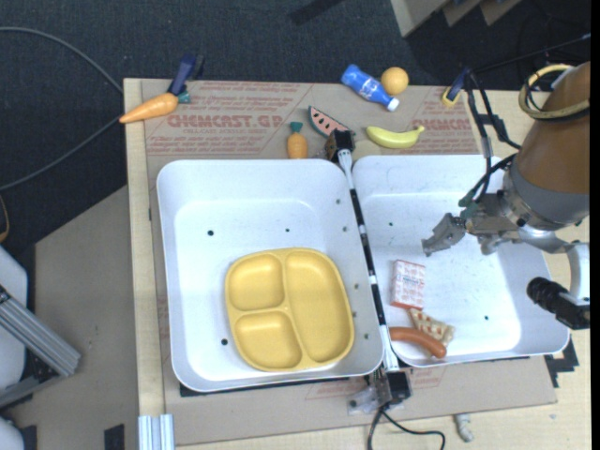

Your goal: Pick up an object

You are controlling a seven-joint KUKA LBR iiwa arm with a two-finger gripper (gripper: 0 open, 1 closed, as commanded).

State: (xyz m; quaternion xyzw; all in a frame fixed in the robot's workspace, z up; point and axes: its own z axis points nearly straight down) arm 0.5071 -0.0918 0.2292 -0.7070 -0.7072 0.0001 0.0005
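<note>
Gripper [457,235] hangs over the right bin [525,181], fingers spread apart, nothing between them, above bare white floor. The pickable things sit below it toward the bin's near edge: a red-and-white packet [409,283] flat, then a waffle piece [432,325] touching a sausage [418,341] on a small white plate [405,353]. Left bin [187,204] holds a yellow divided tray [288,307].
</note>
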